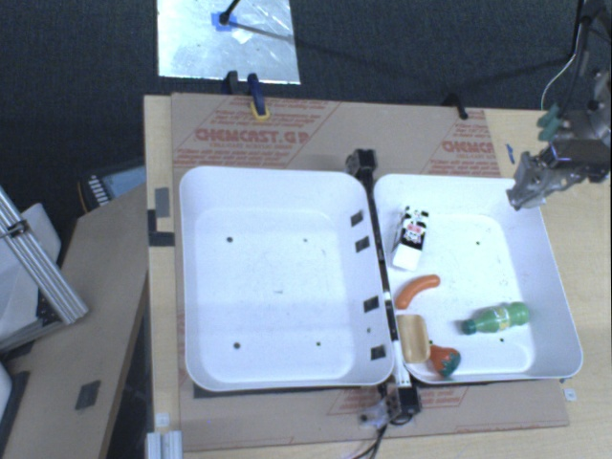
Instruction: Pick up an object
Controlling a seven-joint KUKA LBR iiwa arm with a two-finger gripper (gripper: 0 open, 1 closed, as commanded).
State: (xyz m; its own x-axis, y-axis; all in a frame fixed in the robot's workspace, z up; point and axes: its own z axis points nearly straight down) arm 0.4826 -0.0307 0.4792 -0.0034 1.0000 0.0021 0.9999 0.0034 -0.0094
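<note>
The right bin [535, 256] holds several small items. A black and white cow-patterned block [412, 237] lies near its upper left. Below it rests an orange sausage-shaped piece [417, 290]. A green bottle [495, 318] lies on its side towards the lower right. A tan slab [413, 338] and an orange and teal toy [444, 360] sit at the bin's lower left corner. My gripper [524, 193] hangs over the bin's upper right corner, apart from all the items, with nothing visible in it.
The left bin [277, 275] sits beside the right one, divided from it by a black clamp strip [375, 266]. A shiny foil sheet [228, 25] lies beyond the bench. Aluminium framing [33, 266] stands at the left.
</note>
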